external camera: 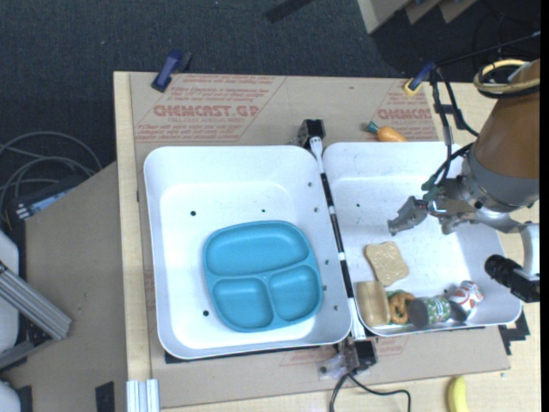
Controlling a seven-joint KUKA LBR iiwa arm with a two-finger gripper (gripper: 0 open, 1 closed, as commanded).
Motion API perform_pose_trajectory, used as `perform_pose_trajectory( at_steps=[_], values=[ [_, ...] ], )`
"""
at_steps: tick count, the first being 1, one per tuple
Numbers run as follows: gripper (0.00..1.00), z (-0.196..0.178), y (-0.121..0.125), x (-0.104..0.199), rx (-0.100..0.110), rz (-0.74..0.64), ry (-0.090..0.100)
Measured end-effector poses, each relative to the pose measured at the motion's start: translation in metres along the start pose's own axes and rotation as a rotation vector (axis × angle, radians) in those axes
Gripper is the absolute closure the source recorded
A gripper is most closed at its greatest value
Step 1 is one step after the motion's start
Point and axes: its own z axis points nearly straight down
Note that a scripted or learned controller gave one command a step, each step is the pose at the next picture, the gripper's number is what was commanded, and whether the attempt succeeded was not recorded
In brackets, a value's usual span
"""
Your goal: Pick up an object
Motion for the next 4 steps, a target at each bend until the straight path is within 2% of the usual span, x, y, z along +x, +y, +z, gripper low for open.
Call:
perform_pose_trajectory(
  at_steps=[1,2,3,4],
  values=[
    [0.0,0.14,-0.019,-0.065,-0.003,0.002,-0.003],
    [0.0,0.139,0.074,-0.114,-0.007,0.001,-0.003],
    [0.0,0.08,0.067,-0.031,-0.003,-0.002,0.0],
    [0.0,0.139,0.084,-0.041,-0.005,0.0,-0.002]
  ],
)
